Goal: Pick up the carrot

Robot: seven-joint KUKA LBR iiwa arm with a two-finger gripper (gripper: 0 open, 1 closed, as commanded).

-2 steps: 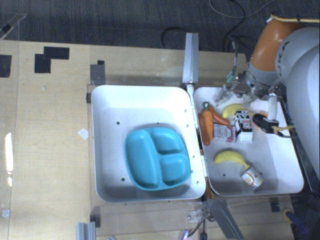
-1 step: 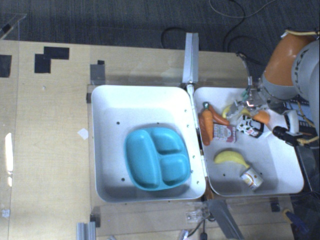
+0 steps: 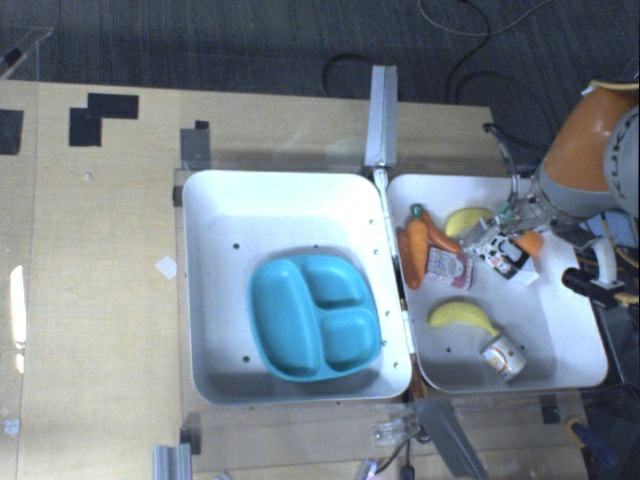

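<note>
The carrot (image 3: 433, 234) lies in the right bin (image 3: 560, 368), near its left wall, beside another orange piece (image 3: 411, 258) and touching a small packet (image 3: 446, 266). The claw (image 3: 507, 230) hangs low over that bin's upper right part, above small clutter; whether it is apart or together cannot be told. A blue tray (image 3: 315, 316) sits in the left bin (image 3: 220, 228).

A pale wooden tabletop (image 3: 90, 298) fills the near and left part of the scene, with black tape patches (image 3: 100, 116) at its far left. Beyond its far edge lies dark grey carpeted floor (image 3: 200, 18), where thin cables (image 3: 470, 13) loop at the far right.
</note>
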